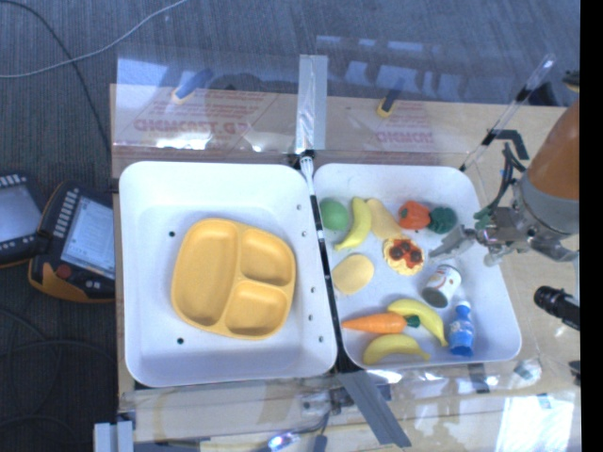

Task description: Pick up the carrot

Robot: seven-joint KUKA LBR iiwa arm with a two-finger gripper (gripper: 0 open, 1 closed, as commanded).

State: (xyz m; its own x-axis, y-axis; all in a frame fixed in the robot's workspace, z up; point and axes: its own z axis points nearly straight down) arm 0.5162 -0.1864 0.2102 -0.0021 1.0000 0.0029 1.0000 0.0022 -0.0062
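Camera view: carrot [375, 324] lies in right bin [490, 295], near front edge, leafy end touching banana [421, 315]; second banana [394, 348] just beside, toward front. Gripper [450, 243] hovers over bin's right side, above small can [440, 286], well apart from carrot. Jaws' opening: cannot tell; nothing visibly held. Judgement: approach step. Advice: travel toward front-left, straddle carrot's bare orange midsection across its width, clear of bananas, then descend.
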